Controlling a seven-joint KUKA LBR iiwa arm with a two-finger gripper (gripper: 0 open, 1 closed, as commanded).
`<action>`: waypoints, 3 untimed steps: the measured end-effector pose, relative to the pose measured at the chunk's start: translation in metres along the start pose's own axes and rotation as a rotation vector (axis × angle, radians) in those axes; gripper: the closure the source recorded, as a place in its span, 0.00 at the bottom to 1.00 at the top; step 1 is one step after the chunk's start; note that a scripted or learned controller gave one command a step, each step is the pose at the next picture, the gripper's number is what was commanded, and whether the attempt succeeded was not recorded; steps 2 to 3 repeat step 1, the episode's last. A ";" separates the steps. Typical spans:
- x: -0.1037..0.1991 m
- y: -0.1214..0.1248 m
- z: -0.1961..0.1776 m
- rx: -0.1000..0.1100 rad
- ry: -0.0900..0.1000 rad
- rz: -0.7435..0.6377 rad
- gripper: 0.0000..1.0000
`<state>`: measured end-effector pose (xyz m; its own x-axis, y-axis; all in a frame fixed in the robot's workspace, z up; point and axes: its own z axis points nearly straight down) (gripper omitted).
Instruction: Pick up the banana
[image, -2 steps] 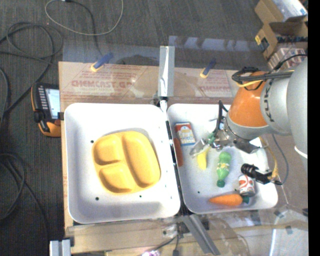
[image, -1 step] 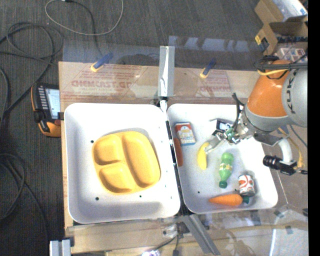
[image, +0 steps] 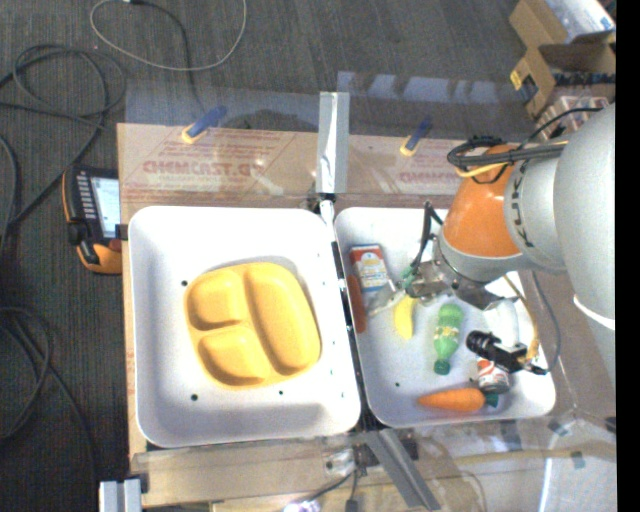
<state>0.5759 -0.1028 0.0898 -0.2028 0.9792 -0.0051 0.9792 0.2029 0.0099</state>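
banana (image: 403, 318): in the right bin (image: 395, 375), about mid-bin and nearer its left wall than its right. It's small and pale yellow, with its long axis running roughly far edge to near edge.

Neighbours:
- red-and-white carton (image: 369, 272): just beside it on the left-wall side, up toward the far-left corner
- green bottle (image: 447, 336): just beside it on the other side, roughly parallel
- carrot (image: 452, 401): along the near edge, apart from it
- small can (image: 490, 377): toward the near-right corner
- left bin (image: 160, 400): holds a yellow divided tray (image: 255, 322), not relevant

pincer (image: 418, 288): low over the right bin at the banana's far end, slightly off toward the bottle. Can't tell if it's spread or pressed together (wrist blocks the view from this angle). Nothing seen pinched.

My read is that this is the align step and the grasp isn't made yet. To do it well:
- centre over the banana's middle, not its end: shift toward the near edge and a touch toward the left wall
- close across the short width, left wall to right wall
- mind the tight gaps to the bottle and carton
- descend straight and squeeze moderately (curved, may roll)
- lift vertically
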 end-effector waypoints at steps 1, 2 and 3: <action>0.000 0.002 -0.011 -0.007 0.000 0.000 1.00; 0.000 0.002 -0.011 -0.007 0.000 0.000 1.00; 0.000 0.002 -0.011 -0.007 0.000 0.000 1.00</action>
